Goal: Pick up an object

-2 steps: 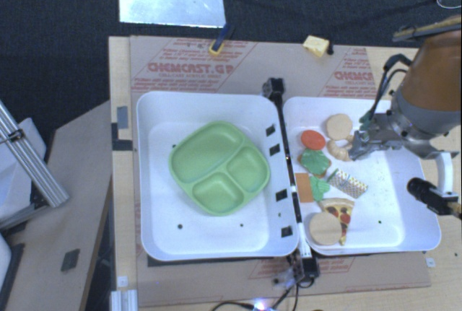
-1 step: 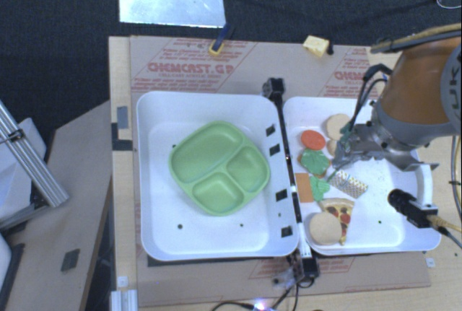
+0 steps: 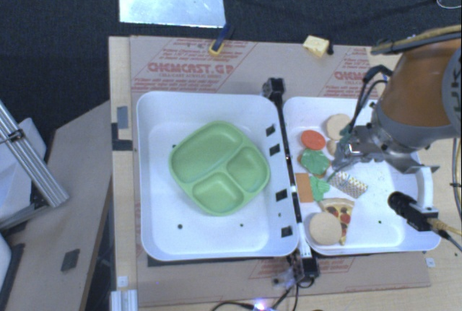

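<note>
A grey perforated grater-like piece (image 3: 351, 185) is seen near the middle of the right bin (image 3: 386, 230), its long axis running slantwise from upper left to lower right. The gripper (image 3: 345, 155) is placed just above its upper-left end; whether the jaws are open or closed cannot be told, and nothing is seen held. Toward the bin's left wall are laid a green leaf (image 3: 315, 161), an orange-red disc (image 3: 312, 139), a pale round cookie (image 3: 336, 126), a pizza slice (image 3: 338, 214) and a bun (image 3: 324, 229). In the left bin (image 3: 155, 158) 1 green divided plate (image 3: 219, 167) is set. Both bins are carried on a cardboard-covered table (image 3: 188, 64), over dark carpet.
</note>
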`<state>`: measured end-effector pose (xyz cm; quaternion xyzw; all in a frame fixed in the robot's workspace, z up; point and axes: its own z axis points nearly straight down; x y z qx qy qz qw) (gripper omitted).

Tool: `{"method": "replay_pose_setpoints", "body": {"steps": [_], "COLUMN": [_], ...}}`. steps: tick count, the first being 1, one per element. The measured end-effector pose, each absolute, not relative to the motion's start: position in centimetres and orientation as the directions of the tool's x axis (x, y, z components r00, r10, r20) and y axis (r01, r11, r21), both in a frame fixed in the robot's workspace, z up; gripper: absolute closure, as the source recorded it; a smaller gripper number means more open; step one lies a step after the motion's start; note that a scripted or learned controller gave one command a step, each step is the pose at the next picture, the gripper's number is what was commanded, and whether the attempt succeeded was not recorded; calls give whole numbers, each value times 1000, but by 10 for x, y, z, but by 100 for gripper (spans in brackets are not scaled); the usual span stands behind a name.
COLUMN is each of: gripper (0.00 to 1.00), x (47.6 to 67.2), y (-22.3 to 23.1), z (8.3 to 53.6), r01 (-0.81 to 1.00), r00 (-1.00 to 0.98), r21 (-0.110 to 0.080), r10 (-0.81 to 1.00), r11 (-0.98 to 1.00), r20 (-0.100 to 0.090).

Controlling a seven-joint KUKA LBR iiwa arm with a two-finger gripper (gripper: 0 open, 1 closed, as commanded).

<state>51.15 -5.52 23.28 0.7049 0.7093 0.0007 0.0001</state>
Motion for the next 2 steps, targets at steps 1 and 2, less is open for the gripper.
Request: {"method": "replay_pose_setpoints", "body": {"steps": [1,2], "gripper": [100,100], "x": [511,526], "y": [-46,-50], "z": [218,226], "r01": [1000,1000], "r00": [-6,-6], "r21": [0,3], "r10": [1000,1000], "r11": [6,6], "r20": [0,0]}}
